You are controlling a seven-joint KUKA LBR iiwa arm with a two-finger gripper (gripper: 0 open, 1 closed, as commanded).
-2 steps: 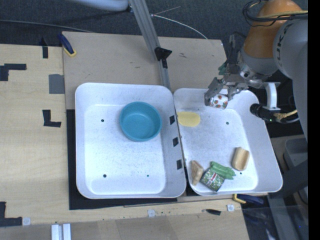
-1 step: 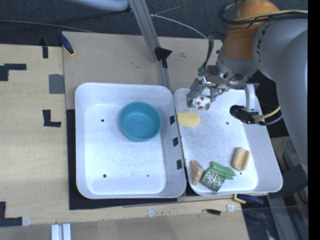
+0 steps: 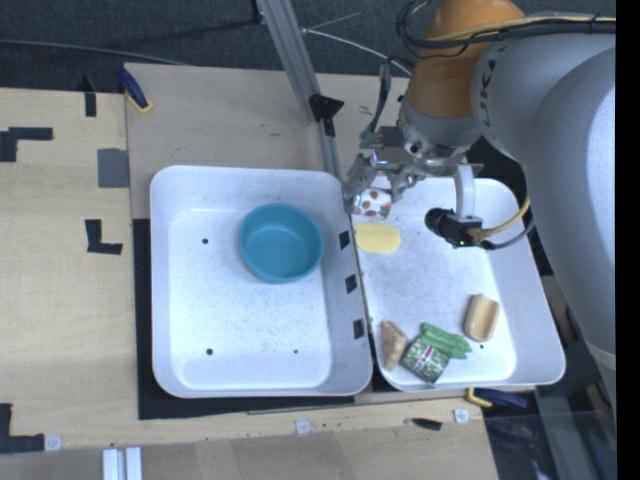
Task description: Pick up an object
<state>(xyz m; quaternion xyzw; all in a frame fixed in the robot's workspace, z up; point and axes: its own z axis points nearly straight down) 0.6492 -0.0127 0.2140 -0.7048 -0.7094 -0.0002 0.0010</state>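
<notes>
One small white object with red spots sits pinched between the fingers of the claw, over the right bin at its far-left corner. Just beside it, a flat yellow piece lies on the bin floor. Along the near edge rest a green packet and two tan bread-like pieces. A blue bowl sits in the left bin.

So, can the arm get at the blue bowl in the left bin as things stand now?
Probably yes. The bowl sits alone and upright in the left bin, with nothing over it. The tool hangs just across the divider, over a small spotted object in the right bin.
</notes>
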